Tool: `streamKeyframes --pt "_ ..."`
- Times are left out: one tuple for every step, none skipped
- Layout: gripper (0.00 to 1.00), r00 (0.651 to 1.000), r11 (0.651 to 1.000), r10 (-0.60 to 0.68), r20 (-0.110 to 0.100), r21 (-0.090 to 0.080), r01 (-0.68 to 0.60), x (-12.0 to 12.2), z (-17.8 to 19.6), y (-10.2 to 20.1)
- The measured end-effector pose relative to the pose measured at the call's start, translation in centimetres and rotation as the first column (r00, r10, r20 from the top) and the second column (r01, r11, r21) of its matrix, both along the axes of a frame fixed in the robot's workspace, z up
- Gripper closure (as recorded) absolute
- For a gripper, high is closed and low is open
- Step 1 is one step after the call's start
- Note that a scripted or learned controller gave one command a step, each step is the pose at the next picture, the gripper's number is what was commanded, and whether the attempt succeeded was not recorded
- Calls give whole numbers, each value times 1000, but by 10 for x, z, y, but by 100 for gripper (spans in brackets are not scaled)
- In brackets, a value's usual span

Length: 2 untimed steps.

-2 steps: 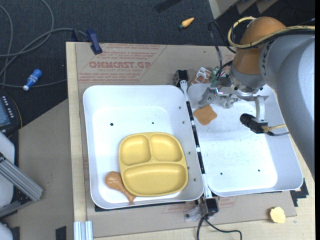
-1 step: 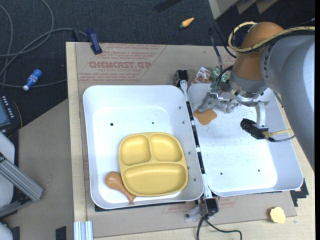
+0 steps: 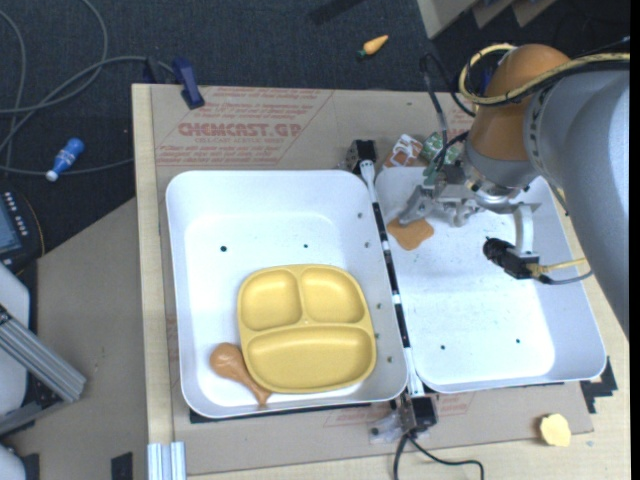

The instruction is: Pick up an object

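A flat orange-brown piece lies in the right bin, near its far left corner against the dividing wall. My gripper is low in that corner, just above and to the right of the piece; whether it touches the piece is unclear. A small red-and-white item sits at the bin's far edge, behind the gripper. In the left bin a yellow divided plate rests near the front, with a tan drumstick toy tucked against its front left side.
A yellow lump lies on the bench off the right bin's front right corner. A blue clamp stands at the board's far left corner. The arm's grey body covers the right bin's far right.
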State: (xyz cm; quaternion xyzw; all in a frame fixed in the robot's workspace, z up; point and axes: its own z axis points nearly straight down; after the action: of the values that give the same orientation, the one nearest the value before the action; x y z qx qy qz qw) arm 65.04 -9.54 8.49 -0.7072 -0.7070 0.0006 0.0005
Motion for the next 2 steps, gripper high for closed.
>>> streamKeyframes --pt "0 1000 1000 2 4 0 -2 5 0 -2" --pt "0 1000 1000 1 0 0 -1 1 0 3"
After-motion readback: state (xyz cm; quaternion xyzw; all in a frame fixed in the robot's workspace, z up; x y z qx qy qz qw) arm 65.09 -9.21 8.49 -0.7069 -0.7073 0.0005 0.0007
